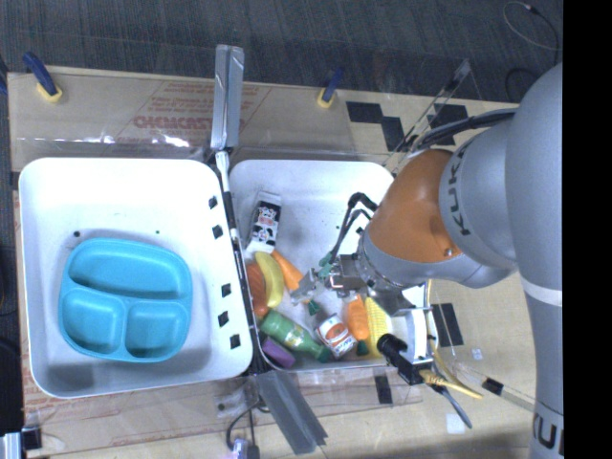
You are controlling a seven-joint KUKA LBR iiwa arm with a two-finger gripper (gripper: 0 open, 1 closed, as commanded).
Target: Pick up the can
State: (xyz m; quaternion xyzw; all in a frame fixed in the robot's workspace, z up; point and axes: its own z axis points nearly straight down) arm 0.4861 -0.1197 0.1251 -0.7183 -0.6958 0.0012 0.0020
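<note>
The can (336,334) lies on its side at about 5 o'clock in the right bin (316,175), red-and-white label up, one end toward the bin's front wall. It sits in a tight cluster: a green bottle (290,334) touches it at 9 o'clock, an orange carrot-like piece (356,317) at 2 o'clock, and a corn cob (377,319) lies just beyond that. The gripper (323,277) hangs at 11 o'clock from the can, apart from it and above a banana (272,277); whether it is released or clenched cannot be told, as the wrist hides most of it. Nothing is seen in its grasp. Main risks — judged from this layout: a descent from the present position lands on the banana or bottle, not the can; the round can is likely to roll or slip; crowding neighbours may block the closing or be lifted with it. The left bin (38,256) holds a blue tray (124,299), well apart from the work.
</note>
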